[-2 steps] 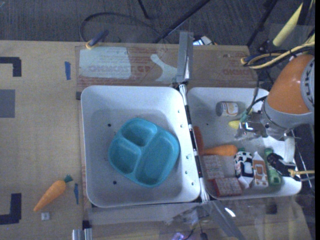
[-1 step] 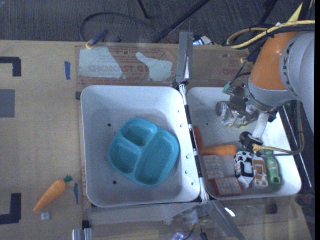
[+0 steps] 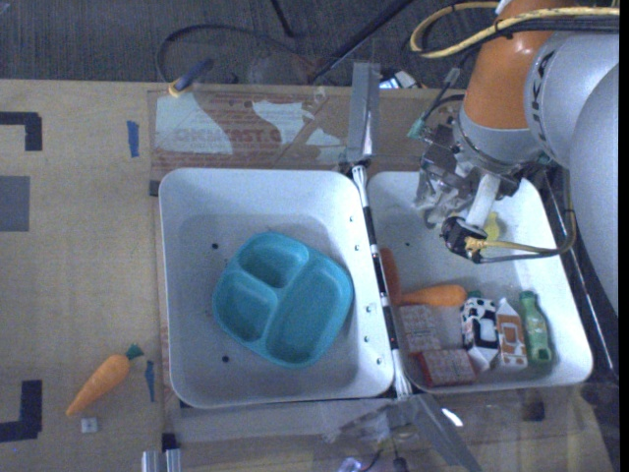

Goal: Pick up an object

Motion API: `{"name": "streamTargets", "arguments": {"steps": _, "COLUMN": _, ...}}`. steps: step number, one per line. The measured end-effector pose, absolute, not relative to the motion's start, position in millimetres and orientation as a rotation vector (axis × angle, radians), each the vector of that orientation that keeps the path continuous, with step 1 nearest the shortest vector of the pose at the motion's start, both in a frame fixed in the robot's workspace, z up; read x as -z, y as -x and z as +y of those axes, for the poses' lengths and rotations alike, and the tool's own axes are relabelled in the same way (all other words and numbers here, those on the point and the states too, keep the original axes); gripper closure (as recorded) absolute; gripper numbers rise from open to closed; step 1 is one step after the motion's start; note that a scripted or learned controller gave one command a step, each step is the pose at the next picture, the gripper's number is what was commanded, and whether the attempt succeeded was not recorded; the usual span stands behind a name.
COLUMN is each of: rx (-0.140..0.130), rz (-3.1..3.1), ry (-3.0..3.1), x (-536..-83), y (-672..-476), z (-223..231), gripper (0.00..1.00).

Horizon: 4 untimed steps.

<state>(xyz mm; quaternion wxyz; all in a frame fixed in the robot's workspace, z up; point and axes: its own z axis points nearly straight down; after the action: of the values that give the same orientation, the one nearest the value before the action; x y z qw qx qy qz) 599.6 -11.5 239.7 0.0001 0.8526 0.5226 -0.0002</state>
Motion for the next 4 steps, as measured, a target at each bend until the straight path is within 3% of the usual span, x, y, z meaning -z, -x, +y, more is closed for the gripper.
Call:
{"name": "streamTargets", "arguments": {"steps": 1, "rx": 0.002, "rz": 1.724, "ry": -2.626, "x": -234.8, "y": -666.6, "z": -66.1, "gripper": 1.0}}
{"name": "streamTargets", "arguments": {"steps": 2, "rx": -0.001, "rz": 1.761, "ry": -2.6, "x": -277.5, "y": -666.9, "z": -161.4, "gripper": 1.0}}
{"name": "streamTargets", "arguments": {"steps": 3, "rx": 0.003, "rz": 1.713, "ry": -2.635, "x": -240.3, "y": -588.8, "z": -160.8, "gripper": 1.0}}
{"name": "streamTargets", "arguments": {"steps": 4, "rx": -0.001, "rz": 1.727, "ry": -2.623, "x": -267.5, "y": -655.7, "z": -178.2, "gripper": 1.0}}
